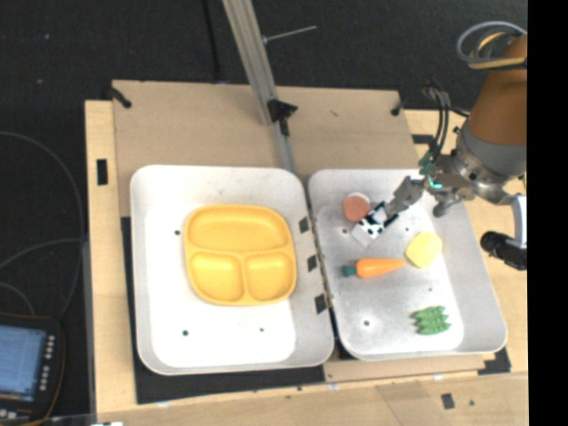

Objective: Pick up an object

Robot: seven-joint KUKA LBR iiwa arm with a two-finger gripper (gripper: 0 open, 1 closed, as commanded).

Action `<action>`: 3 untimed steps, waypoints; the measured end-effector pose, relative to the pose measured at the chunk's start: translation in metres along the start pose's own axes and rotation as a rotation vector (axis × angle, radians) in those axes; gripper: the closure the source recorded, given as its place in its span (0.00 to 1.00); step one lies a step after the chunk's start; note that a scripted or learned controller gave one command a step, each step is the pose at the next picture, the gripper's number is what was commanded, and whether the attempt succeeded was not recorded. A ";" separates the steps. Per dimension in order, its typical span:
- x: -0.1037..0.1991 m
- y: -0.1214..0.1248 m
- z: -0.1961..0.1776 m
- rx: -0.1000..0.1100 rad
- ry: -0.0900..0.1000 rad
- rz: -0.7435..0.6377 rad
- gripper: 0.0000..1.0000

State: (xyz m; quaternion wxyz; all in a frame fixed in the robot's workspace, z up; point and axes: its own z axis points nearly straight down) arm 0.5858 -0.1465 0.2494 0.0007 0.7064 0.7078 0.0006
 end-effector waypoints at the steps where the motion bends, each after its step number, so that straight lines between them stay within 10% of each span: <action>1: 0.005 0.003 0.045 0.005 -0.002 0.001 0.00; 3: 0.009 -0.004 0.151 0.005 -0.001 0.003 0.00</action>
